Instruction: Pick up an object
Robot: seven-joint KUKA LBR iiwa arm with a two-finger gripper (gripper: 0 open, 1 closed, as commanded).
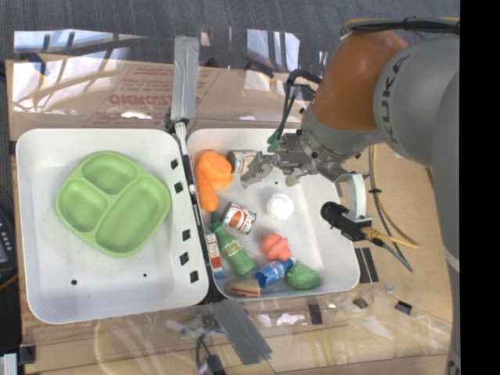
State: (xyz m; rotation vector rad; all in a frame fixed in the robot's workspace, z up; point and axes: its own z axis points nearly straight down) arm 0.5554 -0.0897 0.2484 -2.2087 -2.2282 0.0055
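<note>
The gripper [269,170], fingers spread with nothing between them, is hung above the right bin [332,252], presumably so that 1 of its toys can be chosen.

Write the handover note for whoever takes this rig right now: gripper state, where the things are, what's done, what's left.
Gripper: hovers over the upper part of the right bin, nothing seen between its fingers.
Right bin contents: orange toy, small can, white ball, green bottle, pink toy, blue item, green lump.
Left bin: holds a green divided plate.
Done: no pick yet.
Left: grasp and lift one object.
</note>
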